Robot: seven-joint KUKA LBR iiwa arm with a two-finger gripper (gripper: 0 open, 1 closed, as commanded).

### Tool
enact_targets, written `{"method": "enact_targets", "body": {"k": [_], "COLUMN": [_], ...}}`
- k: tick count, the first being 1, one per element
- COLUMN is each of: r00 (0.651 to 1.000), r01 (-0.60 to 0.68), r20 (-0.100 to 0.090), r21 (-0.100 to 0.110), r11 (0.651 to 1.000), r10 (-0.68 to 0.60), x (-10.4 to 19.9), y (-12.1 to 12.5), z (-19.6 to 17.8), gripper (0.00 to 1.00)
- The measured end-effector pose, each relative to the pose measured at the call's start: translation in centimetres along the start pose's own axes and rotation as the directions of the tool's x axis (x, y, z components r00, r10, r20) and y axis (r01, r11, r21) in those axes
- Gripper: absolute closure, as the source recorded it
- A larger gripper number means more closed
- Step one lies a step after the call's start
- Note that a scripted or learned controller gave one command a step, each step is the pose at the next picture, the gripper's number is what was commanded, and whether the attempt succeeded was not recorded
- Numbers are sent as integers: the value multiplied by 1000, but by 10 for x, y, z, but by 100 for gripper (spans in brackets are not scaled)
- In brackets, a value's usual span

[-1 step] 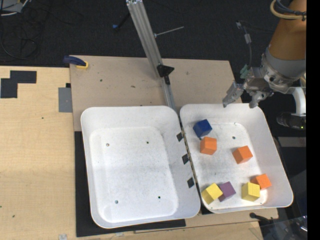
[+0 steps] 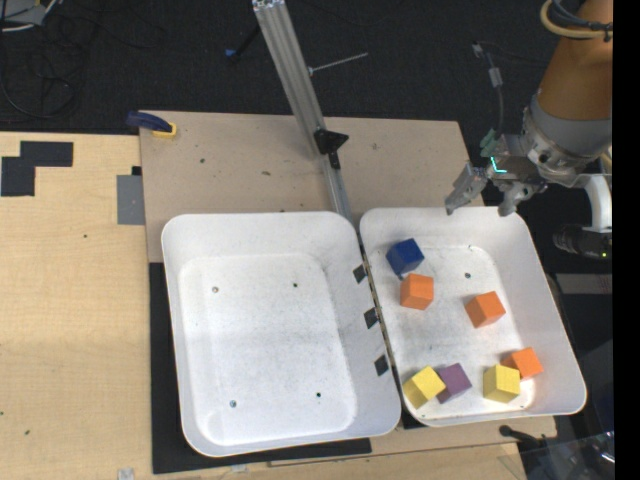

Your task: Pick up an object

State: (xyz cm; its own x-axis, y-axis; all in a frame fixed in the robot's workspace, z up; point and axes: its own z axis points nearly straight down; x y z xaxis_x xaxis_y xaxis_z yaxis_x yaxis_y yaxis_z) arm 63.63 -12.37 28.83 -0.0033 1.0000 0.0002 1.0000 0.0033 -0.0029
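The right bin point(image 2: 545, 278) holds several small blocks: a blue one point(image 2: 405, 256), an orange one point(image 2: 417, 291) just below it, another orange one point(image 2: 484, 309), a third orange one point(image 2: 526, 363), two yellow ones point(image 2: 425, 385) point(image 2: 501, 382) and a purple one point(image 2: 454, 379). My gripper point(image 2: 483, 196) hangs above the bin's far edge, well up and right of the blue block. Its two fingers stand apart, open, with nothing between them.
The left bin point(image 2: 200, 268) lies beside the right one, with black clips point(image 2: 371, 317) along their shared edge. A slanted aluminium rail point(image 2: 296, 78) rises behind the bins. The bench board point(image 2: 240, 168) stretches behind them.
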Motion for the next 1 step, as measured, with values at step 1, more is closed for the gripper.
{"method": "enact_targets", "body": {"k": [1], "r00": [1000], "r01": [2], "r20": [-1], "r21": [5], "r11": [1000], "r10": [-2], "x": [3], "y": [8], "z": [48], "gripper": [0]}}
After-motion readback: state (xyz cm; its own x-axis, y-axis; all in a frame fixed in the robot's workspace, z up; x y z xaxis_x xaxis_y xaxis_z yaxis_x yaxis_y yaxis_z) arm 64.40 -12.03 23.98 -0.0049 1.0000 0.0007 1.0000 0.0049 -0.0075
